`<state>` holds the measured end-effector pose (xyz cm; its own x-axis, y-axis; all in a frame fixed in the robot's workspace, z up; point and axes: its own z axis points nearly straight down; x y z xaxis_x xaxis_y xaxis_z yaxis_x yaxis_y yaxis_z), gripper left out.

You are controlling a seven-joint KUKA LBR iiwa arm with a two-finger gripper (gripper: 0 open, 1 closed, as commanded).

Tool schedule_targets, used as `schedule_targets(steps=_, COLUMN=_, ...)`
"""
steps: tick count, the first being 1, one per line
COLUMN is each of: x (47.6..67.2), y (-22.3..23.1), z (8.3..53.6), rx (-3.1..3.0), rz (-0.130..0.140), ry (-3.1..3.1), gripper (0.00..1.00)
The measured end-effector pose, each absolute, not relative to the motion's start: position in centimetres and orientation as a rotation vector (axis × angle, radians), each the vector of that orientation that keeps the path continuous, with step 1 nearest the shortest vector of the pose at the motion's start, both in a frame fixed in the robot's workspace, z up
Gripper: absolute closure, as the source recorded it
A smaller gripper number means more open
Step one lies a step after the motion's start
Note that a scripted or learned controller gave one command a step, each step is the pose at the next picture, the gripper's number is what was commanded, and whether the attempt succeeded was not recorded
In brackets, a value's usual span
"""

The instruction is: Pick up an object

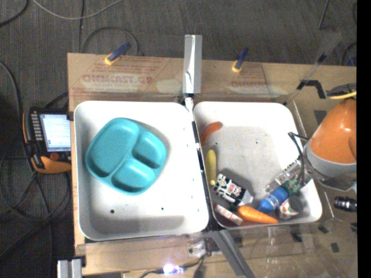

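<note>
While hanging over the right bin's (255,112) right edge, gripper (285,178) just above a blue bottle (272,201) — glossy, rounded plastic, lying by a smooth, tapered orange carrot (256,215) — finger state impossible to tell.

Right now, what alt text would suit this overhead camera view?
Two white bins seen from above: the left bin holds a teal divided plate; the right bin holds a carrot, a blue bottle and other small items, with the gripper above them.
</note>
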<state>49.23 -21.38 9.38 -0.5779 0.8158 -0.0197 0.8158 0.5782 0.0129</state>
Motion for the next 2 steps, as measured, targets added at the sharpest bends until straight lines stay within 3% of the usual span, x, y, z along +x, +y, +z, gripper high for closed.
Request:
schedule_targets(steps=1, x=54.62, y=-19.89, z=9.88, rx=1.494, rz=-0.001, ry=2.767, gripper=1.0)
schedule_targets(steps=2, x=54.63, y=-19.91, z=9.89, rx=1.494, rz=-0.001, ry=2.767, gripper=0.0)
